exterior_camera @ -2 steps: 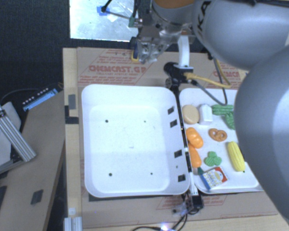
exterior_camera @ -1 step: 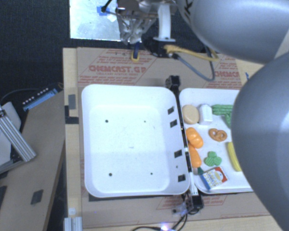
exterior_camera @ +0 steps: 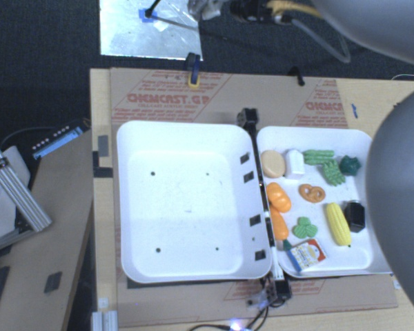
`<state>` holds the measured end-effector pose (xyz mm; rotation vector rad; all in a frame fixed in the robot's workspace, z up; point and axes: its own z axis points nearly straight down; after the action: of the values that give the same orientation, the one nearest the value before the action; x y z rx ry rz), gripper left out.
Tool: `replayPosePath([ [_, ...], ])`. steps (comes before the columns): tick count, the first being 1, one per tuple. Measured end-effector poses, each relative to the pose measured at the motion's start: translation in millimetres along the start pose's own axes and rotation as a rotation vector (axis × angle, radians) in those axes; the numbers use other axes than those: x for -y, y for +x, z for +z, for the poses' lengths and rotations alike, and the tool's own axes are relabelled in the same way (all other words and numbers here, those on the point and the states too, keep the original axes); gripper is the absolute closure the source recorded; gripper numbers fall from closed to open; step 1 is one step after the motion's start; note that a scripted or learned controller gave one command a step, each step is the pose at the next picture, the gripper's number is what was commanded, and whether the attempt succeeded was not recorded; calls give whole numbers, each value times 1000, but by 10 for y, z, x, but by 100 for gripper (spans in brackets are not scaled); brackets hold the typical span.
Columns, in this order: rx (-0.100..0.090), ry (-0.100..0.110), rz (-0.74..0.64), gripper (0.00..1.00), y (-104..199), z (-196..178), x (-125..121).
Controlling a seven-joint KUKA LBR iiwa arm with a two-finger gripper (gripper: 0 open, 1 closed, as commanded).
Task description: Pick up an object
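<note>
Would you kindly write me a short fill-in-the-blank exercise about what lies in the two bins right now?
1. All the toy food lies in the ____ bin of the camera view.
2. The yellow corn cob lies beside a small ____ block.
3. The pretzel lies between the orange pepper and the corn cob, below the ____ beans.
4. The carton sits at the bin's ____ edge, under the green broccoli.

Missing words: right; black; green; near

In the right bin (exterior_camera: 364, 142) lie a tan bun (exterior_camera: 272, 163), white cup (exterior_camera: 294, 161), green beans (exterior_camera: 320, 156), broccoli (exterior_camera: 349, 164), pretzel (exterior_camera: 312, 193), orange pepper (exterior_camera: 279, 198), carrot (exterior_camera: 279, 225), corn cob (exterior_camera: 338, 223), black block (exterior_camera: 355, 216), green leaf (exterior_camera: 304, 227) and small carton (exterior_camera: 306, 254).
</note>
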<state>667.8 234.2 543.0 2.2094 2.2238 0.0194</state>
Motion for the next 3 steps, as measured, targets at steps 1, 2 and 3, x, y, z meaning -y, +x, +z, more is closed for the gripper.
replayPosePath([
  [1, 4, 13, 9, 100, -544, 92, 118],
  [2, 4, 10, 6, 100, -613, 73, -4],
  [3, 3, 11, 3, 100, -584, 74, 1],
])
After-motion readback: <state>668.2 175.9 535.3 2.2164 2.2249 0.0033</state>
